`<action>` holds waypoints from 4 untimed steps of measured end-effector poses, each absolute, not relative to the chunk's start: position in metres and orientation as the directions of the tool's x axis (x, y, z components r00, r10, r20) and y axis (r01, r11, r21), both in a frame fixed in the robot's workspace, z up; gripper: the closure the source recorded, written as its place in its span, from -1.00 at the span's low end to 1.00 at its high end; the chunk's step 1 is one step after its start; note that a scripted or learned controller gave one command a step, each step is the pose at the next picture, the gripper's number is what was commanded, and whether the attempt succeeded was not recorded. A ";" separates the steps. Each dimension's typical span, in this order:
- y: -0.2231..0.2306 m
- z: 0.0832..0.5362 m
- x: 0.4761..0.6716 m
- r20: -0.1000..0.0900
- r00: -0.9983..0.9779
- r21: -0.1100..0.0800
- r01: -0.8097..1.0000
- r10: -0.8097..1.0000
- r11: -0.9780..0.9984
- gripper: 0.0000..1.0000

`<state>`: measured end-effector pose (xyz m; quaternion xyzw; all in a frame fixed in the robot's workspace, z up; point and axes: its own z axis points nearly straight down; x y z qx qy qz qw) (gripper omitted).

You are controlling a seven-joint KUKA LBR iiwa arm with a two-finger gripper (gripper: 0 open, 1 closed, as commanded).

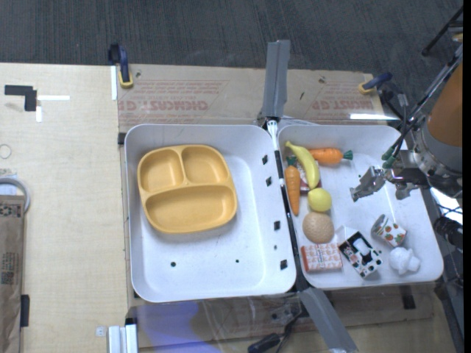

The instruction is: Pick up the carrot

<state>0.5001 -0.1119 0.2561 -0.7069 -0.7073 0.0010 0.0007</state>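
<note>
Carrots are lying in the right bin [430, 219], and you are looking at two of them. One carrot [293, 188] is lying long-ways right against the left wall of that bin, with its green top pointing up toward the banana [305, 164]. The other carrot [327, 155] is lying sideways near the top of the bin, just past the banana's upper end.

Your gripper [377, 179] is hanging over the middle of the right bin, and its fingers are looking spread apart with nothing between them. It is sitting well apart from both carrots.

You are getting ready to reach, so pick one carrot first. The sideways one near the top is probably the easier one, because it has bare bin floor above it and to its right. The one by the wall is squeezed in, with the wall on one side and the banana and the lemon [319, 199] close on the other, so a finger may be bumping something there.

If you are going for the top carrot, be turning the fingers so they close across its thin width, not along its length. Be aiming for the fat orange middle, not the green end. Be coming straight down and keeping clear of the banana tip.
</note>
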 end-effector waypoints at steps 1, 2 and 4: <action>-0.063 0.262 0.478 0.000 -0.110 -0.003 0.994 0.994 0.110 -1.00; -0.024 0.235 0.479 0.000 -0.231 -0.001 0.973 0.973 0.231 -1.00; -0.037 0.219 0.520 0.000 -0.344 -0.002 0.939 0.939 0.344 -1.00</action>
